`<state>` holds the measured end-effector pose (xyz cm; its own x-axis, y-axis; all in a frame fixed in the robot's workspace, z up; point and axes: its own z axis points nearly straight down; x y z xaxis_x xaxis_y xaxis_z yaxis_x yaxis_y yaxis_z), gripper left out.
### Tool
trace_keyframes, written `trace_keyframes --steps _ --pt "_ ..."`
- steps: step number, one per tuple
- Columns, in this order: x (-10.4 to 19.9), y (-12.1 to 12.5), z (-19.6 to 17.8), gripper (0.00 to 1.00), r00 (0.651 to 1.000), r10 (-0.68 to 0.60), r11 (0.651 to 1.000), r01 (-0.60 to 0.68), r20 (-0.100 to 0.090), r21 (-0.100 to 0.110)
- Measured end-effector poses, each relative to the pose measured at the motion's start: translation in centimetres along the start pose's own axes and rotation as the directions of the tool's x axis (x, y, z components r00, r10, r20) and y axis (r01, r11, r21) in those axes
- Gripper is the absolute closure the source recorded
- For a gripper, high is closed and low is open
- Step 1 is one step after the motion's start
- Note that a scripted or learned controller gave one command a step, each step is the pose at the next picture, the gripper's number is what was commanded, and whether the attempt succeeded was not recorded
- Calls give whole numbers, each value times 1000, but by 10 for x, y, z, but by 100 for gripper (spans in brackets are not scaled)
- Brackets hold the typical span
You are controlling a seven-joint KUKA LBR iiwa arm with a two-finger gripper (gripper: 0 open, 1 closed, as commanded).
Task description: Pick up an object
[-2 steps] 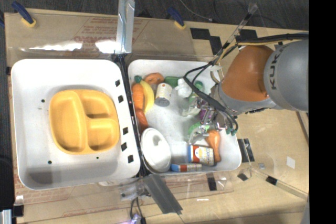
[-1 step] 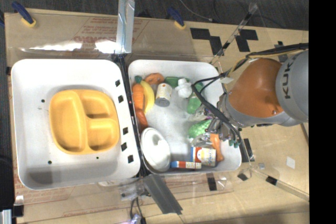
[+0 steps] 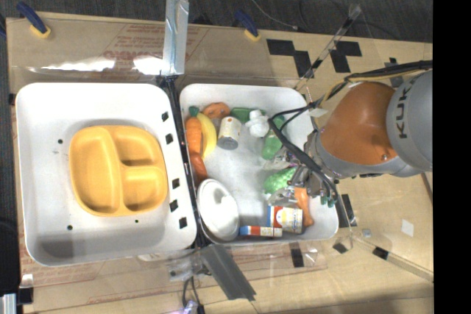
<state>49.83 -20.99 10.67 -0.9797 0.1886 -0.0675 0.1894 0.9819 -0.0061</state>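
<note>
Grey KUKA arm with orange band (image 3: 360,130) overhangs right white bin (image 3: 243,93). Gripper (image 3: 313,184) state: cannot tell, cabling hides it. Nearest candidate, crumpled green packet (image 3: 280,179), lies just beside it, toward the yellow compartment tray (image 3: 118,168).

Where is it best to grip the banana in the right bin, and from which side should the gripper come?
Grip the banana across its narrow middle, coming from above. It lies flat and long, with the carrot close on its left, so space for the fingers is probably tight there.
</note>
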Motion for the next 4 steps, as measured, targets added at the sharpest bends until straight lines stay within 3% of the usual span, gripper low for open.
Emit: trace_keyframes --steps 1,3,4 --pt "0 8 0 0 999 -43 999 43 -1 -1" --pt "2 0 1 0 988 152 988 -152 -6 1" --pt "-10 1 1 0 991 126 992 -126 -41 1"
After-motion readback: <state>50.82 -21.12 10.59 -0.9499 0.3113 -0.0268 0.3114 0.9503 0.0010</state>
